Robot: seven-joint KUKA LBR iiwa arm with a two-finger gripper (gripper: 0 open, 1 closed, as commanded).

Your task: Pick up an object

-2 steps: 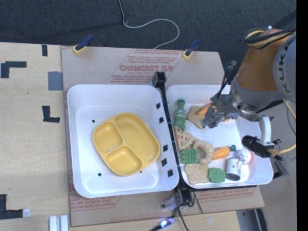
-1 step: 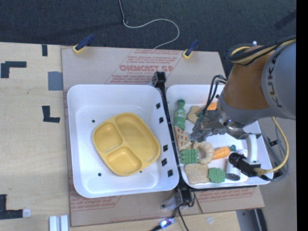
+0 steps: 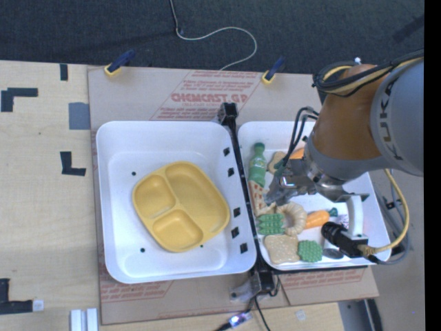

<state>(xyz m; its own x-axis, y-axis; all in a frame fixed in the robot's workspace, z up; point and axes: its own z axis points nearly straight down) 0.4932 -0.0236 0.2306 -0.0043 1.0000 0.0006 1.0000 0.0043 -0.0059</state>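
My claw hovers low over the toy food in the right bin, with the pick not yet made.

I reach in from the right, and my claw hangs just above the clutter in the right bin; I cannot tell how it is set or whether it has anything. Beneath and beside it lie a green bottle, a pale ring-shaped piece, a green waffle, an orange carrot, a tan biscuit and a second green piece. The left bin holds 1 yellow divided plate. I judge this the approach step: next I need to settle on 1 item, likely the ring, descend squarely and close on it.
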